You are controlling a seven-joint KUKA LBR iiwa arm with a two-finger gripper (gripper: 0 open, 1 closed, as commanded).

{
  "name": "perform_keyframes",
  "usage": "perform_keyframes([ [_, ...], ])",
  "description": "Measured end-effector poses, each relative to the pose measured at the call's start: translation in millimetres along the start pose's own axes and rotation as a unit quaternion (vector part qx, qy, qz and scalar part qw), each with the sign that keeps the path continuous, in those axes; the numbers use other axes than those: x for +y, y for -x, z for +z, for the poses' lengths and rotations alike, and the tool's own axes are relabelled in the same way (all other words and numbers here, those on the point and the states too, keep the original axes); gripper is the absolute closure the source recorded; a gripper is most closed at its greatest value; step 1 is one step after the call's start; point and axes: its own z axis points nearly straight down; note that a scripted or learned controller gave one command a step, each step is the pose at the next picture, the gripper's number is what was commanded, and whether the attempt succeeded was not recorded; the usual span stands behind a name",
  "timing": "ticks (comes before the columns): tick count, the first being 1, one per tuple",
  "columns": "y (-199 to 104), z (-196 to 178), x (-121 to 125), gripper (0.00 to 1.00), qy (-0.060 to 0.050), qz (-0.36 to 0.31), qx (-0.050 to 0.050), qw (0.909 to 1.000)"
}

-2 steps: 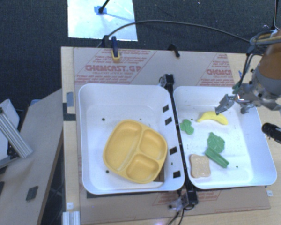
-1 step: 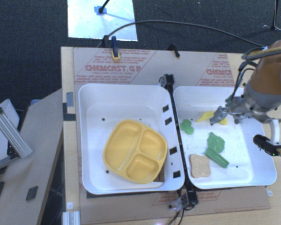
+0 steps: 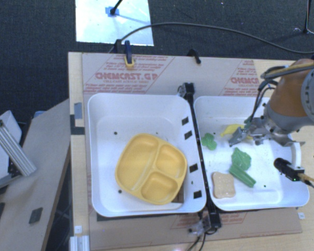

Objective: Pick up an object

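Observation:
The right bin holds several small toys. A yellow piece lies near its back left, and my gripper hangs low right beside it, at its right edge. A small green piece sits to the left, close to the bin's left wall. A larger green leafy toy lies just in front of the gripper. A tan bread slice rests at the front left of this bin. The view does not show anything held.
The left bin holds a yellow divided plate. A black divider with clips runs between the bins. The grey arm with its orange band leans over the right bin's back right, and a black fitting with cable sits by its right wall.

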Motion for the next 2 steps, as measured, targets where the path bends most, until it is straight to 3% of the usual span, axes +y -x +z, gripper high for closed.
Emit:
perform_keyframes([
  [1,0,-14,1,1.00,0.002,0.000,-0.001,1.0000],
  [2,-1,-77,9,1.00,0.006,-0.002,-0.001,1.0000],
])
